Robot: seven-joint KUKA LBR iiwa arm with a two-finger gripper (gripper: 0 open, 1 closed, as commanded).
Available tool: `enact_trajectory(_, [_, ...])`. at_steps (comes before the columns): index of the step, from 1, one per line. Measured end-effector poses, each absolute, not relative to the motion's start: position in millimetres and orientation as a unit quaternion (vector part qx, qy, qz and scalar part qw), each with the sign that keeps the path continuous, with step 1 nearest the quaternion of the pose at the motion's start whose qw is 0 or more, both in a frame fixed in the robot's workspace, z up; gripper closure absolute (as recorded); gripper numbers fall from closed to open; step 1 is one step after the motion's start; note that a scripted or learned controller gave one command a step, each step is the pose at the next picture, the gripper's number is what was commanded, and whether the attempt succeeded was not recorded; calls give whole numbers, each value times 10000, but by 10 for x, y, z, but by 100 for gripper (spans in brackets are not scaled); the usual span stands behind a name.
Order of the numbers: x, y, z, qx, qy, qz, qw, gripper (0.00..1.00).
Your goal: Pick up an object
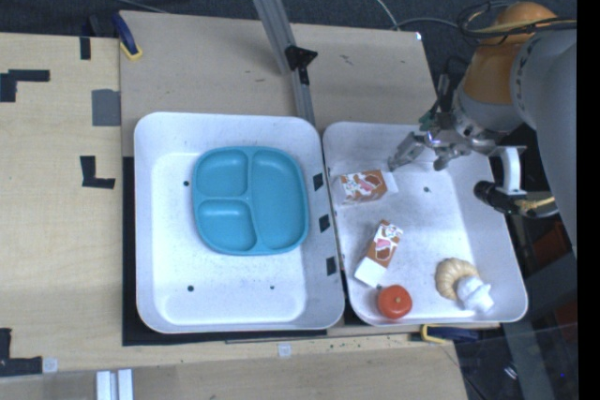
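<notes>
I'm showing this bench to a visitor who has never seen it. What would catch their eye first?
Most likely the blue divided plate, lying alone in the left bin. Next, the grey and orange arm reaching in from the right, its end effector over the upper part of the right bin. Below it lie small items: a snack packet, a small carton, a red ball and a croissant-like toy.

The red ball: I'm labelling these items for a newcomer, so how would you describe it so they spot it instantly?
Start at the right bin, the one without the blue plate. Look along its near edge, between the small carton and the pastry. The red ball sits there, the one round, bright red item in the bin.
</notes>
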State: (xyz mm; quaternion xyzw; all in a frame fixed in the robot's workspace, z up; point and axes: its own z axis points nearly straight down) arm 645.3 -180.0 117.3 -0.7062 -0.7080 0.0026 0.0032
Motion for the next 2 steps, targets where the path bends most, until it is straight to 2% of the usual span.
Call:
enact_trajectory(1, [6447, -1787, 864, -7059, -7083, 16, 8, 0])
enact_trajectory(2, [6454, -1781, 984, -7054, -7088, 14, 3, 100])
